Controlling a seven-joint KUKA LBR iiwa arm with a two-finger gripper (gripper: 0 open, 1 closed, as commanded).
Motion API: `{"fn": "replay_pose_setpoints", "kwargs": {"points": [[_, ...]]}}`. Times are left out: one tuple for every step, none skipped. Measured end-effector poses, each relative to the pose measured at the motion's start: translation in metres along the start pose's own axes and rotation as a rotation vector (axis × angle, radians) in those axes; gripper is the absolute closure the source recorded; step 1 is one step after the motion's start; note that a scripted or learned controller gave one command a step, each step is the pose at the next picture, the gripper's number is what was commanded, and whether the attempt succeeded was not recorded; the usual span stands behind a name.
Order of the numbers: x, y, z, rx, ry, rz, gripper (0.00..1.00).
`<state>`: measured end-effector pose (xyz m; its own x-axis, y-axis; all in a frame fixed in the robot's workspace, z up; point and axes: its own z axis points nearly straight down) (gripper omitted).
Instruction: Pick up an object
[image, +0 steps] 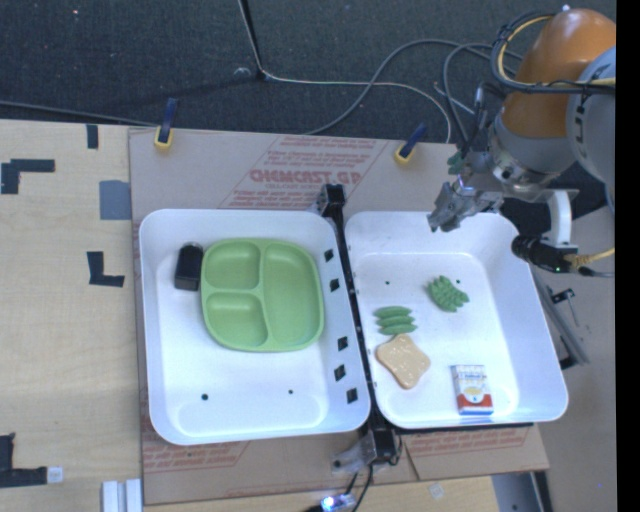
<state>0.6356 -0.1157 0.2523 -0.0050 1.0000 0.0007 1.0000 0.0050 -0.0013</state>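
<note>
The right bin (520, 300) holds two green pea pod pieces (448, 293) (396, 320), a slice of toast (403, 361) and a small red and white carton (472, 389). My gripper (448, 215) hangs over the back edge of the right bin, above and behind the pea pods, with nothing visibly between its fingers. The grey arm with its orange band (565, 50) comes in from the upper right.
The left bin (170, 380) holds a green divided plate (262, 294) and a small black block (188, 267) beside it. A black divider with clips (343, 300) runs between the bins. Cables (400, 60) lie behind the bench.
</note>
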Motion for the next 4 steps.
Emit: {"fn": "replay_pose_setpoints", "kwargs": {"points": [[0.048,-0.022,0.015,0.002,0.0,0.001,1.0],[0.103,-0.046,0.026,0.003,0.0,0.0,1.0],[0.156,-0.064,0.038,0.003,0.0,0.0,1.0],[0.215,-0.075,0.039,0.002,0.001,-0.003,1.0]]}}
